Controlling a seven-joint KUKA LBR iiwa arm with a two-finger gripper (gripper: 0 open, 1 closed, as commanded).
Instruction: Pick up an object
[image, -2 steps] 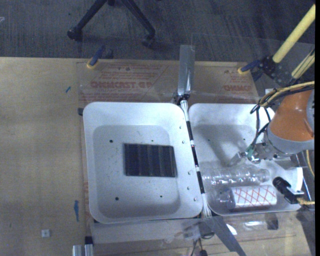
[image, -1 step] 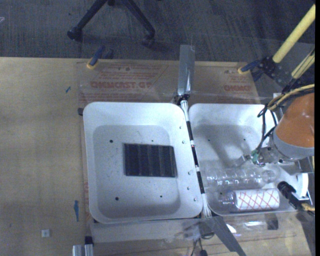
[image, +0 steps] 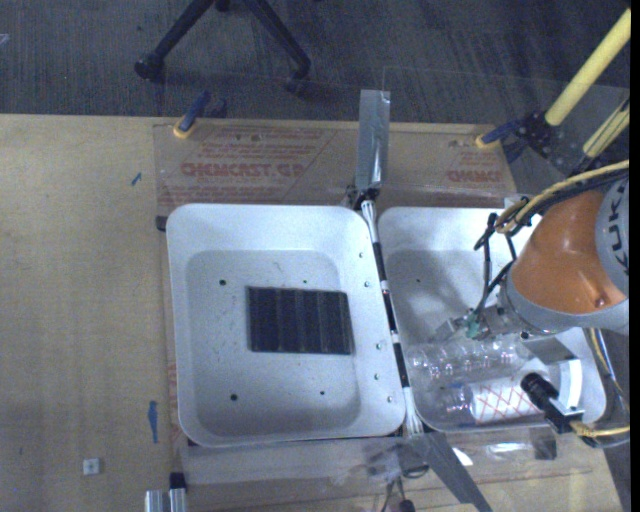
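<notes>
From where I stand, the arm (image: 565, 265) comes in from the right and hangs over the right bin (image: 420, 240), its orange band sitting above that bin's far right side. The gripper (image: 479, 326) is low inside the bin, just above a clear plastic bottle (image: 462, 362) that lies on its side across the bin floor. The wrist hides most of the gripper, so I cannot tell whether it is spread or pressed together, and I see nothing pinched in it. Just beside the bottle, nearer the bin's front edge, lies a second clear bottle with a red criss-cross pattern (image: 497, 402), also on its side. The two look close enough to touch, though the glare makes that hard to judge. The left bin (image: 180, 300) holds one thing, a dark ribbed panel (image: 300, 320) lying flat in the middle of its floor, well apart from the arm. Both bins sit side by side on a brown sheet with red lettering (image: 240, 165), which rests on the wooden bench (image: 70, 300). A clamp (image: 195, 112) grips the sheet's far left edge.
</notes>
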